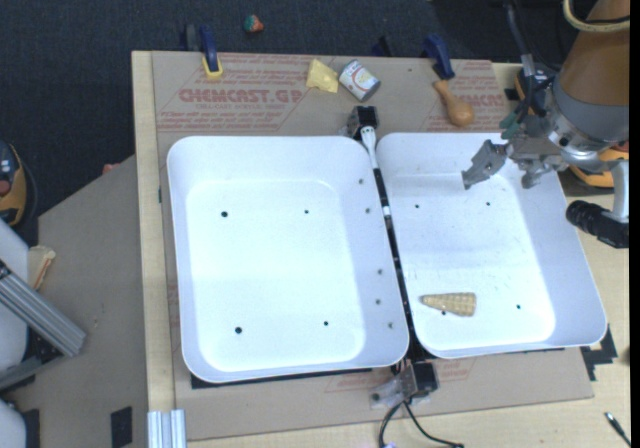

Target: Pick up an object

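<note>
camera view: gripper (505, 164) over right bin (560, 266) far corner, fingers apart, nothing held; cone (449, 304) untouched near front; pickup not begun.

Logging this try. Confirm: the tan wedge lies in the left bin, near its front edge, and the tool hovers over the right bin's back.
Wrong bin. The camera view shows the wedge in the right bin, near its front edge; the tool does hover over that bin's back.
</note>
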`<state>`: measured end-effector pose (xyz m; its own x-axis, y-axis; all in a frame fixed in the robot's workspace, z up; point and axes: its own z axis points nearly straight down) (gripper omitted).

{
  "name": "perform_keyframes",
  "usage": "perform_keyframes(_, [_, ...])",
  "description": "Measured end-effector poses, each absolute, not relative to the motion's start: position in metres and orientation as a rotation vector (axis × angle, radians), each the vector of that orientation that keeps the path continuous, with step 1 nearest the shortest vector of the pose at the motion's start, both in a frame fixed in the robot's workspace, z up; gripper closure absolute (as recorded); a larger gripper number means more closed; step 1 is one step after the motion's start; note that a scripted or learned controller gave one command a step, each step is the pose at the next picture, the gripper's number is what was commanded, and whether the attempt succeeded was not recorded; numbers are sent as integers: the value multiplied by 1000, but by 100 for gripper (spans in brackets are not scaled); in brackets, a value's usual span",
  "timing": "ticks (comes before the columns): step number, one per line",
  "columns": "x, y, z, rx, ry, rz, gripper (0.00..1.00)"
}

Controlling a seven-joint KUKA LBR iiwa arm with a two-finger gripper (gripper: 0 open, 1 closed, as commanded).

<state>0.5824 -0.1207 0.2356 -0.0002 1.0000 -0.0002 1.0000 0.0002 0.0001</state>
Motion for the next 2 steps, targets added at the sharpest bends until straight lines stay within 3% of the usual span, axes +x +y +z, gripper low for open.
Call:
perform_keyframes(1, [583, -121, 247, 2218, 2220, 3, 100])
perform_keyframes(2, [616, -61, 393, 2201, 2220, 22, 100])
